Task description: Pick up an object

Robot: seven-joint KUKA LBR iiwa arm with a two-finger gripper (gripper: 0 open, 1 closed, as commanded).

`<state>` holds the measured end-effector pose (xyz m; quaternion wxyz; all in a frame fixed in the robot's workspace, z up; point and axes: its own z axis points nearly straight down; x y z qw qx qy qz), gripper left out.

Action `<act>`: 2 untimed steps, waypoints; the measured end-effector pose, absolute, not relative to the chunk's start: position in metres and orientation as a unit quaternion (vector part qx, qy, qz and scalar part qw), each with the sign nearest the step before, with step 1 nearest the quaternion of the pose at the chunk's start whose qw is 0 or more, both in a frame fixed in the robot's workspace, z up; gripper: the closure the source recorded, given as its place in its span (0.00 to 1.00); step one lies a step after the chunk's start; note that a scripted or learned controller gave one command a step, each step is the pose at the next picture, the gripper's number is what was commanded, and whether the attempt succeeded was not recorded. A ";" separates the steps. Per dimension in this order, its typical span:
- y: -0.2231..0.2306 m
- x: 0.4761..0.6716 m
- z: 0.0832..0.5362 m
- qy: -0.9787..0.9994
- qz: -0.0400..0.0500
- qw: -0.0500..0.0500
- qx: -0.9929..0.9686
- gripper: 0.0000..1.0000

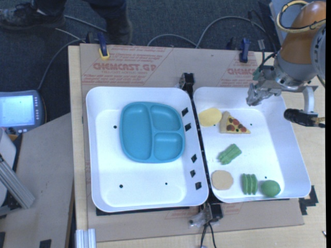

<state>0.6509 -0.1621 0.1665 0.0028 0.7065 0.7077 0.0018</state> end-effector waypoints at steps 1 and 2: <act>-0.171 0.658 0.220 0.708 0.002 0.003 0.706 1.00; -0.171 0.659 0.266 0.708 0.002 0.003 0.706 1.00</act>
